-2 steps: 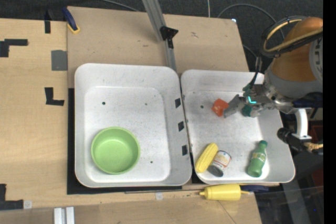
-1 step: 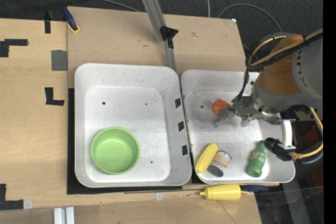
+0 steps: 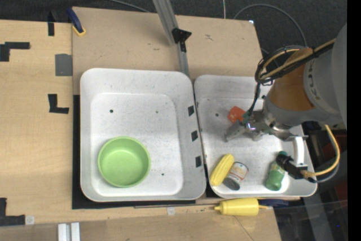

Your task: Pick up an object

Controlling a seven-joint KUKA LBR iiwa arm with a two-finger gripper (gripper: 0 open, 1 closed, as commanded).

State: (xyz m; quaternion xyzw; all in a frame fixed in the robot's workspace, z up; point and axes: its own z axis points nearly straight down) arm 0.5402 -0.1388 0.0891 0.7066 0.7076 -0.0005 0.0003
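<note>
Hovering gripper (image 3: pixel 240 128), right white plastic bin (image 3: pixel 214 93).
Gripper beside small orange-red object (image 3: pixel 236 115); finger spread and any hold: cannot tell.

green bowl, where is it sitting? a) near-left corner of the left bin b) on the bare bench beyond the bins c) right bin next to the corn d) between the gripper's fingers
a: the green bowl rests alone on the floor of the left bin, in its near-left corner, while the yellow corn lies across in the right bin.
</note>
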